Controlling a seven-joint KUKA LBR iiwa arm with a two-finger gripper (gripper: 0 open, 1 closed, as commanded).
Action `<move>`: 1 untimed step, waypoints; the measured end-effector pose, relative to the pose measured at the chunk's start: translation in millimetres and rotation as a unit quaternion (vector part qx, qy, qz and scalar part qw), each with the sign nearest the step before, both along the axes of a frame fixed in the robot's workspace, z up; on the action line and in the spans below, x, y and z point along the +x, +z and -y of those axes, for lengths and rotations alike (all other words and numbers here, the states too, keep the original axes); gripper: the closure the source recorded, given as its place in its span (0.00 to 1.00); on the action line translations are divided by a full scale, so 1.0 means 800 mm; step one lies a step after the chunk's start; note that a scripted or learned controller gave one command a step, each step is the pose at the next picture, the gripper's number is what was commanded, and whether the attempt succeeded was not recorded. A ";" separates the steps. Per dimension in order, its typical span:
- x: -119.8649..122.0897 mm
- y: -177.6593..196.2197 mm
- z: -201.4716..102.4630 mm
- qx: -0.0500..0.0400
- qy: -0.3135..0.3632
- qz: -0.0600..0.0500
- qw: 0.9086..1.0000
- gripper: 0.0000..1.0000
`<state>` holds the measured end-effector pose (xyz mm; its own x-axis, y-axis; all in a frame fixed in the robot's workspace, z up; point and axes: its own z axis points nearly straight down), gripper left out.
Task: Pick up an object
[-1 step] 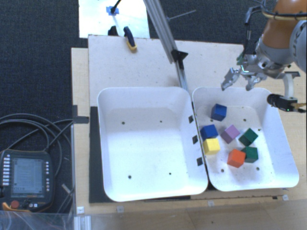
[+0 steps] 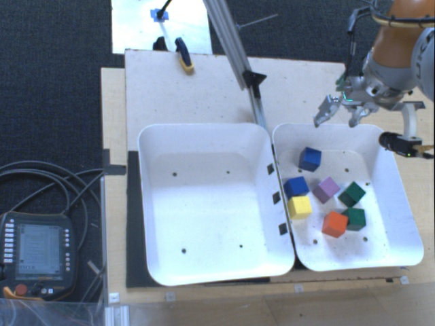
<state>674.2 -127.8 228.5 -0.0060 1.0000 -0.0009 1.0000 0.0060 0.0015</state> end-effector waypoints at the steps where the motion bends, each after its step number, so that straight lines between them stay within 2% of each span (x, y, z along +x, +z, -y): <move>1: -0.002 -0.078 0.001 0.000 -0.001 -0.002 1.000 0.00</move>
